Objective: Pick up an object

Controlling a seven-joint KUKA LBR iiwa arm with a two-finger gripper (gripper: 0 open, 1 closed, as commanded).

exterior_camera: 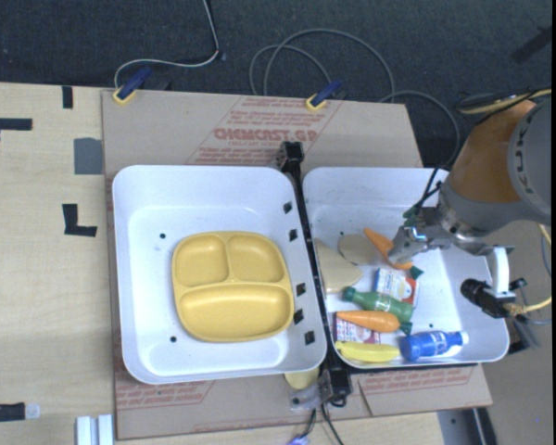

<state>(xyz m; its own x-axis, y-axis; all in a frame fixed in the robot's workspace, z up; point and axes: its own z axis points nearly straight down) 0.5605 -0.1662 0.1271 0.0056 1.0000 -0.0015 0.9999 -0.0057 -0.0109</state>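
The right bin [352, 185] holds several small objects: an orange carrot-like piece [379, 242] near the middle, a beige flat disc [355, 248], a green bottle [377, 301], a small printed packet [398, 284], an orange carrot [368, 321], a yellow banana [368, 351] and a blue bottle [432, 344]. My gripper [409, 245] hangs low over the bin's centre, just right of the orange piece and above the packet. Nothing shows between its fingers.
The left bin [134, 197] holds a yellow divided plate [232, 283]. A black divider clip [291, 155] sits between the bins. Cables loop on the dark floor behind the cardboard. The arm's grey body and orange band [486, 160] cover the right bin's far right corner.
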